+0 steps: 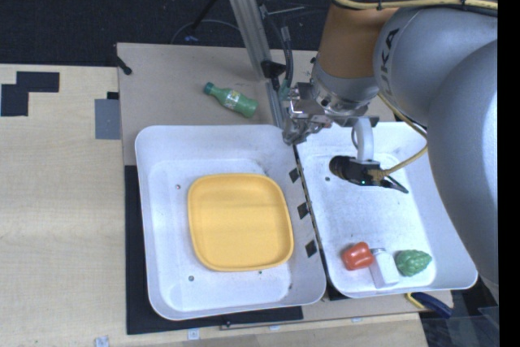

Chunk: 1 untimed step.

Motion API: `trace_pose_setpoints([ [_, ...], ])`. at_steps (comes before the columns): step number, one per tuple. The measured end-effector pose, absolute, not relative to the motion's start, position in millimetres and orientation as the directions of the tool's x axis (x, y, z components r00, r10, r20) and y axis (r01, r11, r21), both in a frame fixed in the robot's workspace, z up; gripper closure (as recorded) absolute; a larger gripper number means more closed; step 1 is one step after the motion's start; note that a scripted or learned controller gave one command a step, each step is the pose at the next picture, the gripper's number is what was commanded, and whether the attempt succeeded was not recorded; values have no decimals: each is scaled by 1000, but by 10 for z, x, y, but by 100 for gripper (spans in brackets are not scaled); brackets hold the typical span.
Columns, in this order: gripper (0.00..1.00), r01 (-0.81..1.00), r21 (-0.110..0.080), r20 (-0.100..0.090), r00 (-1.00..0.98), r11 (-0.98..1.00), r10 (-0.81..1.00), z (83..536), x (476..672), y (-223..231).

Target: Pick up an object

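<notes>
A yellow square plate (240,221) lies flat in the left bin (158,166). In the right bin (406,215), near its front edge, sit a red pepper-like thing (356,256), a small white piece (382,271) and a green lumpy thing (413,262), close together. My gripper (296,128) hangs over the back end of the divider between the two bins, far from all of these objects. Nothing shows in its grasp.
A small green bottle (231,99) lies on the bench behind the left bin. A slanted aluminium post (248,20) rises just behind the gripper. The arm's large grey body covers the right bin's back right part.
</notes>
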State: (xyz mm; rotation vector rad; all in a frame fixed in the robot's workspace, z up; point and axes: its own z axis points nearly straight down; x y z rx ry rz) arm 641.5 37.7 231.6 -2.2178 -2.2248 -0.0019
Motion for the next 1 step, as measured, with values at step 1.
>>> trace_pose_setpoints([
  [1, 100, 1000, -1, 1, -2, 2, 1000, 2267, 6468, 834],
])
